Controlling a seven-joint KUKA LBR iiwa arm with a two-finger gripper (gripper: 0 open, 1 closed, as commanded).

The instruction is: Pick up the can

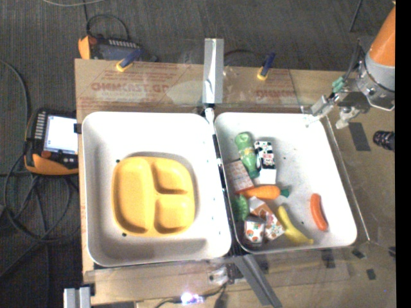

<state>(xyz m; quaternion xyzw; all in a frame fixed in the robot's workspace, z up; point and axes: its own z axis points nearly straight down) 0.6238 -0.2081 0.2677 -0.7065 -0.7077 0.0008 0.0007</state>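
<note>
Two bins: left bin [90, 172] and right bin [302, 165], white, side by side on the bench.
Gripper [334, 104]: over the right bin's upper right corner, at the rim, well apart from the clutter.
Grip state: cannot tell whether spread or closed; too small and blurred at this angle. Nothing seen held.
Arm [388, 40]: orange band cut off by the frame's right side.
Can [234, 171]: hard to pick out; likeliest the pinkish-grey labelled piece against the right bin's left wall, between the green bottle [244, 147] and the carrot [260, 192]. Label unreadable.
Neighbours: black-and-white carton [264, 154] just beside the bottle; banana [292, 226] near the lower edge; red sausage [318, 212] off alone to the right.
Partly hidden: small packs under the carrot overlap; outlines unclear.
Left bin contents: yellow divided tray [154, 194].
</note>
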